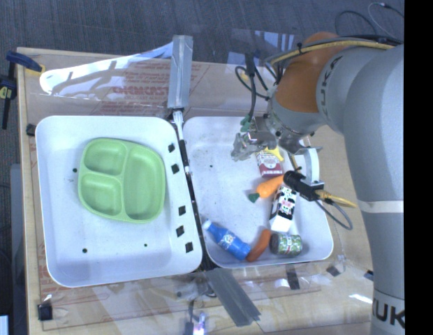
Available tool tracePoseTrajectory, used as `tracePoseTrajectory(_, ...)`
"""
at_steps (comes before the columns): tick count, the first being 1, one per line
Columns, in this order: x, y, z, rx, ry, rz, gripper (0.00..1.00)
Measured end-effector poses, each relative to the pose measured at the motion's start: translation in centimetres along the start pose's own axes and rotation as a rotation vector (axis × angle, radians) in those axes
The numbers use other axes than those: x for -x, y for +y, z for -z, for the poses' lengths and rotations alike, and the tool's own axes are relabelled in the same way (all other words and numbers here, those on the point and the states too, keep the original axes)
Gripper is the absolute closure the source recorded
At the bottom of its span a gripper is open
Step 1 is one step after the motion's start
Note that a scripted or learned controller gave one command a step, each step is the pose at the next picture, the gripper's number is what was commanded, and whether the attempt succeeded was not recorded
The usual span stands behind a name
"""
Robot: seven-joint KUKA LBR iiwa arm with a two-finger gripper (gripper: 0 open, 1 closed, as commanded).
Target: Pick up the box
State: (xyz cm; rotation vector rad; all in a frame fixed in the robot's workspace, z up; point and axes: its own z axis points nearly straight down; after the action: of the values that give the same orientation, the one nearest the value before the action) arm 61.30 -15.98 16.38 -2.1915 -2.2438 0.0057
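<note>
The box (270, 165) is small, red and white, and lies in the upper right part of the right bin (216, 187). My gripper (244, 145) hangs low over that bin, just left of the box and close to its upper left corner. The wrist and its cables cover the box's top edge. I see nothing held in the gripper.
Below the box lie an orange carrot (269, 186), a white bottle with black patches (283, 210), a green can (287, 243), an orange piece (259, 245) and a blue bottle (227, 239). The left bin (56, 243) holds a green divided plate (123, 179).
</note>
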Motion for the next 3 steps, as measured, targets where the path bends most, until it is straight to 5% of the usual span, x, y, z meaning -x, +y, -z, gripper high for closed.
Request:
tracePoseTrajectory(1,-7.5,2.0,2.7,0.001,-0.002,0.156,1.00)
tracePoseTrajectory(2,-3.1,-2.3,-7.4,0.000,-0.001,0.169,1.00)
tracePoseTrajectory(3,3.2,-2.3,-7.3,0.003,-0.001,0.177,1.00)
